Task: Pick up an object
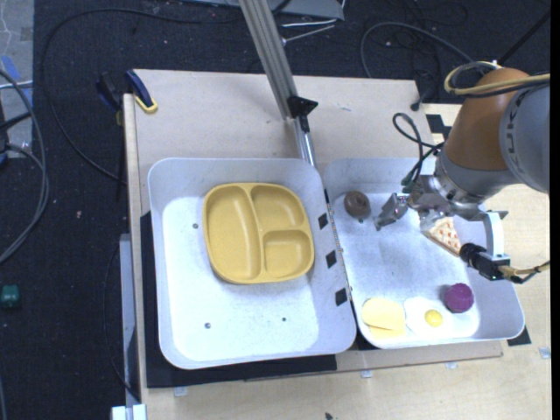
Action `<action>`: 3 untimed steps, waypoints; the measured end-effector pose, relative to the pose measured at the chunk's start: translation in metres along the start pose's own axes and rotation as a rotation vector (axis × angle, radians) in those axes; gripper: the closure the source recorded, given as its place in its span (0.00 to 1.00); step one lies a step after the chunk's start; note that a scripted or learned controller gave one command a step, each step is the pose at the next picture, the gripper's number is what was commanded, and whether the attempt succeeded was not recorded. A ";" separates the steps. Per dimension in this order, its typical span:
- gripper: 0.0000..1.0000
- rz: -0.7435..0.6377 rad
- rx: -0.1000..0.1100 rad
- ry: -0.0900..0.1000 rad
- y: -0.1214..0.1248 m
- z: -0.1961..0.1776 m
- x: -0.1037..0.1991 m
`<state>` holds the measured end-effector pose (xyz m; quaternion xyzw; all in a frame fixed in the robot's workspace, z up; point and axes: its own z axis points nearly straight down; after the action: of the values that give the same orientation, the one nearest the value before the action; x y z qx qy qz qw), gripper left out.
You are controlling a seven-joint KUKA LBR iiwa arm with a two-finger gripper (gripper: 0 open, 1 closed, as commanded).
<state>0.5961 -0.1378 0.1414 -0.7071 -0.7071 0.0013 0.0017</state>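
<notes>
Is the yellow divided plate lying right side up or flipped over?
Right side up. The yellow divided plate lies flat in the left bin, its three compartments facing the camera, with nothing in them.

Pale wooden bench top [227, 116] sitting on dark carpeted floor [61, 234]; loose black cables [52, 51] trailing across it; slanted grey metal pole [267, 42] crossing overhead

Landmark: we take the yellow divided plate [259, 233], lying in the left bin [175, 322].
Right bin [376, 252]: just right of the plate's bin, the two touching.
Gripper [390, 212]: we see it right of the plate, over the right bin.
Brown round piece [356, 203]: between plate and gripper, just beside the gripper.
Pizza slice [444, 234]: further right, partly under the arm.
Purple ball [458, 297]: far right, lower.
Fried egg [429, 317]: lower right.
Yellow slice [384, 314]: lower right, nearest the plate.
</notes>
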 end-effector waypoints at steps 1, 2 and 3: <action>0.00 0.000 -0.005 -0.002 0.001 0.051 0.000; 1.00 0.001 -0.008 -0.003 0.002 0.038 -0.001; 1.00 -0.002 -0.008 -0.001 0.001 -0.005 0.001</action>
<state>0.5974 -0.1368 0.1461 -0.7065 -0.7077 -0.0011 -0.0017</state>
